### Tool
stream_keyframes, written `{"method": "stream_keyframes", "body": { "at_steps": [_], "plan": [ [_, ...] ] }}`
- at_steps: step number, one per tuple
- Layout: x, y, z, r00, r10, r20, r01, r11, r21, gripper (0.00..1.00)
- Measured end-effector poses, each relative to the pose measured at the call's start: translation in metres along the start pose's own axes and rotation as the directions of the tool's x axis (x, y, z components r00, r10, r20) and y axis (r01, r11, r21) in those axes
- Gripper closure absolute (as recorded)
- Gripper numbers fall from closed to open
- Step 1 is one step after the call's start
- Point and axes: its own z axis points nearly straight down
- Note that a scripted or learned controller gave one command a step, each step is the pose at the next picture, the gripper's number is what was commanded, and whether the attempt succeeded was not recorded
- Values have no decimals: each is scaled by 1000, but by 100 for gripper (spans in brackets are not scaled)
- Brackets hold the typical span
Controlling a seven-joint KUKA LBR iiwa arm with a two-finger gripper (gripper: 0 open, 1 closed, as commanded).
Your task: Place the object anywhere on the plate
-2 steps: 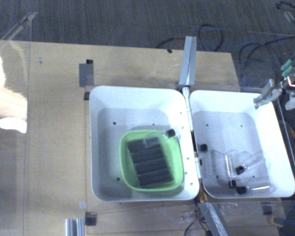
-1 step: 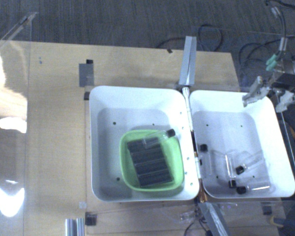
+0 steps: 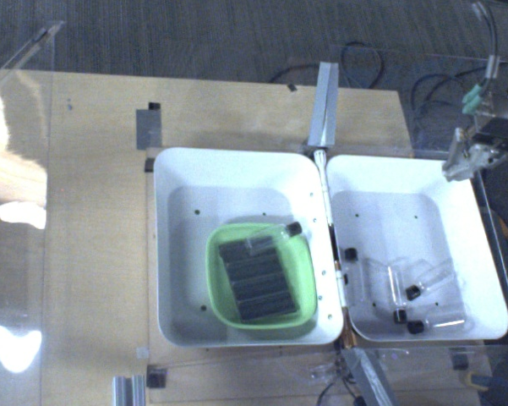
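Camera view shows a dark, ribbed rectangular object (image 3: pixel 255 277) lying on the glossy green plate (image 3: pixel 217 299) in the left bin (image 3: pixel 173 227). Clear plastic pieces (image 3: pixel 418 288) blur together in the right bin (image 3: pixel 482 260). Gripper (image 3: pixel 461 166) sits far right; its state I cannot tell.

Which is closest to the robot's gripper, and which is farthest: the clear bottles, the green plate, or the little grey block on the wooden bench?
From the gripper at the right bin's far corner:
1. The clear bottles, in the right bin.
2. The green plate, in the left bin.
3. The grey block, on the wooden bench beyond the left bin.
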Motion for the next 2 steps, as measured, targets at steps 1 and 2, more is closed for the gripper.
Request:
{"method": "stream_keyframes", "body": {
  "at_steps": [1, 2],
  "plan": [
    [36, -13, 161, 990, -139, -5, 139, 990, 19, 100],
    [-32, 42, 76, 961, -278, -5, 278, 960, 11, 100]
  ]
}}
